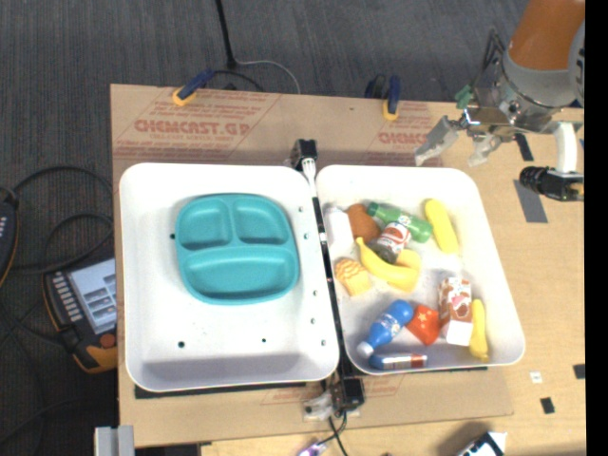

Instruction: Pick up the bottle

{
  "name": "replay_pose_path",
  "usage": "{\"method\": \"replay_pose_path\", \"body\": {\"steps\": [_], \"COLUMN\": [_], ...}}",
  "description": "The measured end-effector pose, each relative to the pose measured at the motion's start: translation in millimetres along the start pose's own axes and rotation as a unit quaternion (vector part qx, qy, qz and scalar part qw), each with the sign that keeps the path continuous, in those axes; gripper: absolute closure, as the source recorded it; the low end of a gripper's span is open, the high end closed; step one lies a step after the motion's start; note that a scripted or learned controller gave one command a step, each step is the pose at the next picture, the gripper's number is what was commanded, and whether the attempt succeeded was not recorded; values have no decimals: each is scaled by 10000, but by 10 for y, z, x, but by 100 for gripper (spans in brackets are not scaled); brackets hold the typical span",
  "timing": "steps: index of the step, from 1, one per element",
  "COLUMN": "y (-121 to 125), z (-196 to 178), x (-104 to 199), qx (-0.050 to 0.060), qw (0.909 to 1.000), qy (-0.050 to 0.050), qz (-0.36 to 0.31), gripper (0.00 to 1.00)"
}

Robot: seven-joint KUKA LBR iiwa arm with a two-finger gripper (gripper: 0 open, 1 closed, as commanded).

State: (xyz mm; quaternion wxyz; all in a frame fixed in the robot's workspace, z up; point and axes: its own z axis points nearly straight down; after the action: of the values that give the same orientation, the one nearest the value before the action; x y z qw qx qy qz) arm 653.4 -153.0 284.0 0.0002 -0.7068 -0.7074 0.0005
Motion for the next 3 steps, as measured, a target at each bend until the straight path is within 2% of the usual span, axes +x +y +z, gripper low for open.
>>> {"method": "replay_pose_path", "body": {"steps": [1, 2, 3], "y": [-1229, -1676, -1669], "z": [926, 1963, 1964], "x": [258, 588, 482], "qx": [21, -28, -29], "qw": [9999, 9986, 9957], "qy": [4, -1, 28], "qz": [147, -535, 925], "gripper": [0, 0, 0]}}
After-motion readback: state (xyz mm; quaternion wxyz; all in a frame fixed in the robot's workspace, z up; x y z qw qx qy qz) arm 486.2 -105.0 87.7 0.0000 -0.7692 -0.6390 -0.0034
